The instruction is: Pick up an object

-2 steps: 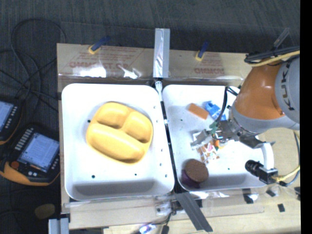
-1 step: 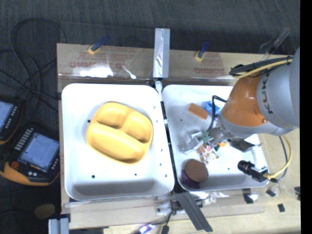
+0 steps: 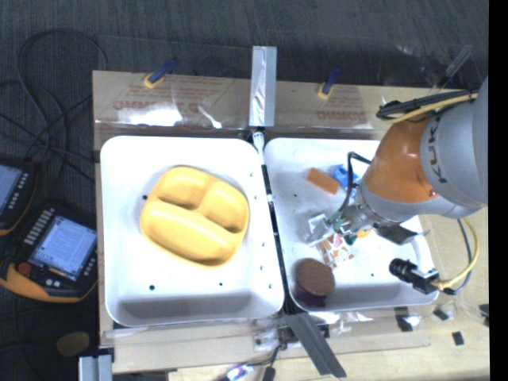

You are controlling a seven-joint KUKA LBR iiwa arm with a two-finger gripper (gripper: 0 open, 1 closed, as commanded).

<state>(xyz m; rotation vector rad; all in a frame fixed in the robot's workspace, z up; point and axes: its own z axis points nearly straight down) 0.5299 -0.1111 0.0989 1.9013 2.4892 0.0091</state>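
While reaching in from 3 o'clock, hangs low over the middle of the right bin (image 3: 274, 213) with the gripper (image 3: 343, 230); open or closed, cannot tell from this angle. Nearest thing: small crumpled packet (image 3: 332, 243), just beside the gripper at about 7 o'clock. Orange block (image 3: 323, 181) near at 11 o'clock, long axis from 10 to 4. Brown round puck (image 3: 315, 280) farther at 7 o'clock. Yellow cushion (image 3: 194, 213) well apart at 9 o'clock, in the left bin (image 3: 111, 292). Probably easiest to take the packet.
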